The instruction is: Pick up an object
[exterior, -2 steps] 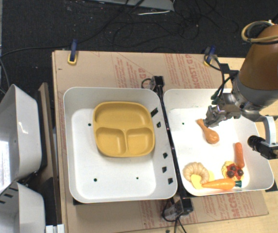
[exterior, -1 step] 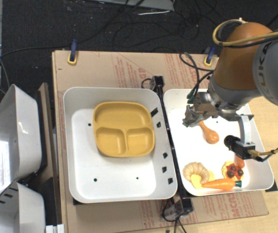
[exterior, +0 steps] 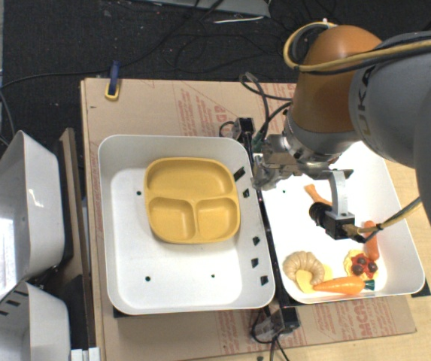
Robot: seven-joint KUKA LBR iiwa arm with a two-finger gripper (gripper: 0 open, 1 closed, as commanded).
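Four toys lay in one bin [exterior: 386, 194]: one croissant [exterior: 303, 265], one carrot [exterior: 340, 283] and one berry-topped yellow piece [exterior: 362, 266] nearer the camera than the gripper [exterior: 271, 170], and one orange scrap [exterior: 318, 195] near it. One yellow plate [exterior: 192, 200] lay at the gripper's other side. Whether the gripper was open or closed couldn't be told. The cardboard's [exterior: 200, 110] red print was unreadable.

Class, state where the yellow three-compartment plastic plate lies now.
In the camera view, the yellow three-compartment plastic plate lies in the left white bin, in its upper half, just left of the gripper.
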